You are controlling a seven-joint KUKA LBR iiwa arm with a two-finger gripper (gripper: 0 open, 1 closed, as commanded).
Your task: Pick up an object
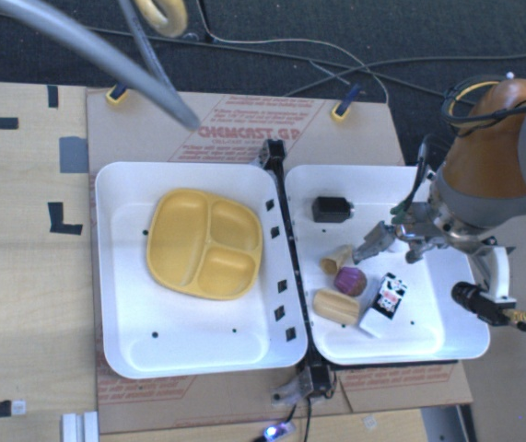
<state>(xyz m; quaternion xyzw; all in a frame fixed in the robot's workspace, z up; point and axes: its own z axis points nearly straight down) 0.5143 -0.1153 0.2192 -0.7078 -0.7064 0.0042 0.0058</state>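
In the right bin, the gripper hangs with metal fingers slightly apart, gripping nothing. Just beside it lie a round purple object, a small tan piece, a tan wooden cylinder, a white carton and a black block. The left bin bears a glossy yellow three-compartment plate.

Bright, even light from above washes the two white bins almost to glare, leaves only faint soft shadows beside the small things in them, and the picture is soft and grainy, with the grey pole at top left blurred.
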